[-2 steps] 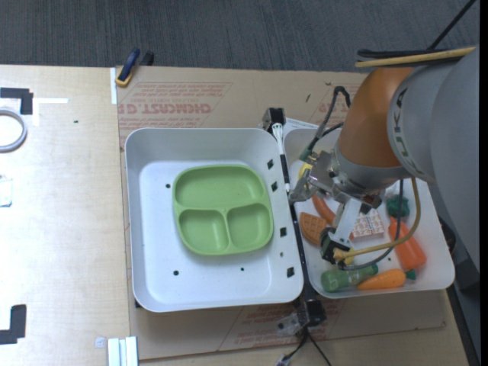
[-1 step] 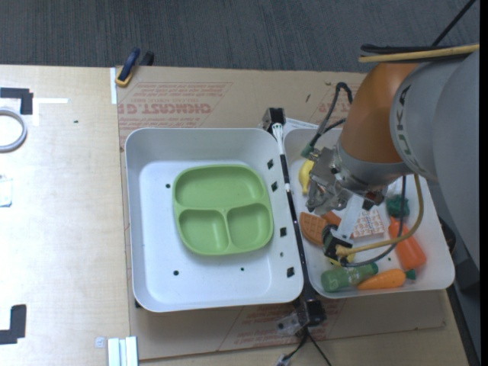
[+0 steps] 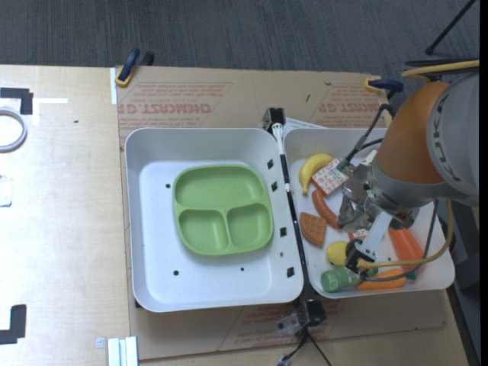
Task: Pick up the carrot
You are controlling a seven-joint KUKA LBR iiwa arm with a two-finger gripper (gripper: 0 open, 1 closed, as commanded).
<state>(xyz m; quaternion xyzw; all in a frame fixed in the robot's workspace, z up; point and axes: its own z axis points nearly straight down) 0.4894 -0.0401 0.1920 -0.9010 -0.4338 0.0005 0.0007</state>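
**Tool:** my gripper (image 3: 352, 213), low inside the right bin (image 3: 324, 134), over a red sausage-like piece (image 3: 323, 206) and just beside the waffle (image 3: 313, 228). Spread or closed: I cannot tell. I see nothing held.

**Task item:** carrot (image 3: 383, 284), an orange taper flat along the bin's near wall, next to a green piece (image 3: 334, 280) and apart from my gripper.

**Step, as I judge it:** approach; grasp not yet made.

**Next move calls for:** shifting toward the near wall, squaring across the carrot's length, then descending. The wall leaves little room on that side.
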